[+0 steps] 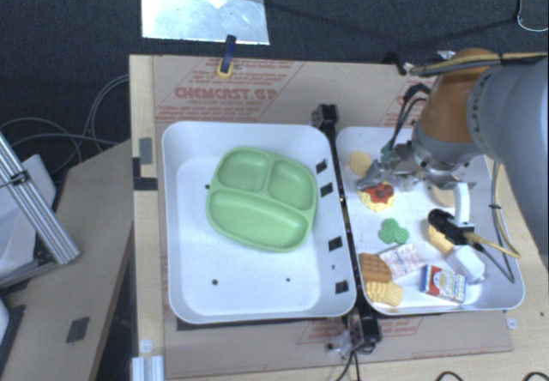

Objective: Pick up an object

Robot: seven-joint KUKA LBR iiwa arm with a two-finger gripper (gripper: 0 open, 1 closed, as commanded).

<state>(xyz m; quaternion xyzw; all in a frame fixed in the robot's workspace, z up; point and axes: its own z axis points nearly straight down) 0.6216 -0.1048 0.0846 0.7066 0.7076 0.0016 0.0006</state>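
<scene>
A surface (257,87) covered with printed brown cardboard is seen from above, and two shallow white bins are set on it side by side. The left bin (184,225) is taken up largely by a green divided plate (257,199) with three compartments, laid flat near its middle. A grey arm (506,105) with an orange band is reached in from the right, over the far part of the right bin (508,289). Its claw (386,169) is held low over that bin's far left corner; whether it is open or closed cannot be told, and nothing is seen to be held in it. Small toy foods are scattered in the right bin. A red and yellow toy piece (377,195) lies just on the near side of the claw and is judged the likeliest thing to be picked up. It is probably light, stiff plastic, somewhat slippery and not fragile, and is best taken across its narrow sides from above. A pale yellow piece (360,163) lies just to the claw's left, and a green leafy piece (394,231) lies nearer. Two brown crackers (378,276), a white packet (403,259) and a small carton (443,282) are gathered along the near edge, well apart from the claw.
</scene>
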